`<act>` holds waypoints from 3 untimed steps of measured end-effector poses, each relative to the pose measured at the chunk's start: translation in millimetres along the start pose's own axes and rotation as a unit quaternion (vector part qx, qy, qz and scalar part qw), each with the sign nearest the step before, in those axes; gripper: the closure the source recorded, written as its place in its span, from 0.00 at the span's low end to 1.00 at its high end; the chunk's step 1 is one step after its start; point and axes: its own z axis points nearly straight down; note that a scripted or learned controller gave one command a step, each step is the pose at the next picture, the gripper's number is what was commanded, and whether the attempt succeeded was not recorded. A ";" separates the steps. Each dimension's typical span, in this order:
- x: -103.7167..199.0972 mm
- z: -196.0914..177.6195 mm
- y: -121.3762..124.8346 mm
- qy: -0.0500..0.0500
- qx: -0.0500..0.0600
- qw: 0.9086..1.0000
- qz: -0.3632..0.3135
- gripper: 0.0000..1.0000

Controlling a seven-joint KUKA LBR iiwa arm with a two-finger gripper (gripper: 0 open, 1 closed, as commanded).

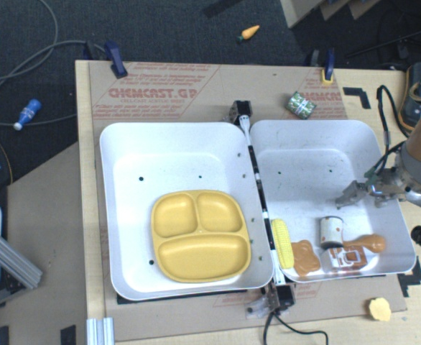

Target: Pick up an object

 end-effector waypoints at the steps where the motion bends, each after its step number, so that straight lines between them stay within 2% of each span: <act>1: 57.6 54.1 -39.2 0.002 0.002 1.000 -0.003 0.00; 2: 54.4 40.8 -36.1 -0.001 -0.003 1.000 -0.002 1.00; 3: 18.2 -45.1 -35.1 -0.004 -0.007 1.000 -0.001 1.00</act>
